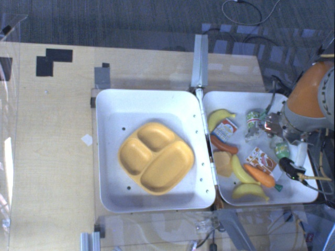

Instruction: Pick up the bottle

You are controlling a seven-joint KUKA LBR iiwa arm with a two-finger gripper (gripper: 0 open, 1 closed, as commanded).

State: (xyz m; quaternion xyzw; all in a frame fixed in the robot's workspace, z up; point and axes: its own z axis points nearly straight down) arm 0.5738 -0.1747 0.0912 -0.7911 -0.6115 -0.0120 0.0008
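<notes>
A small clear bottle [254, 122] with a green label lies in the right bin [293, 195], near its back middle. My gripper [273, 125] sits low just to the bottle's right, touching or nearly touching it. The grey wrist and the orange band [310, 92] rise behind it at the right edge. The arm's body hides the gripper's tips.
The right bin also holds two bananas [220, 117] [250, 191], a carrot [259, 175], a sausage [224, 145], two snack packets [226, 130] [260, 159], a round bun [223, 163] and a small green item [281, 150]. A yellow divided plate [156, 157] lies in the left bin [110, 140].
</notes>
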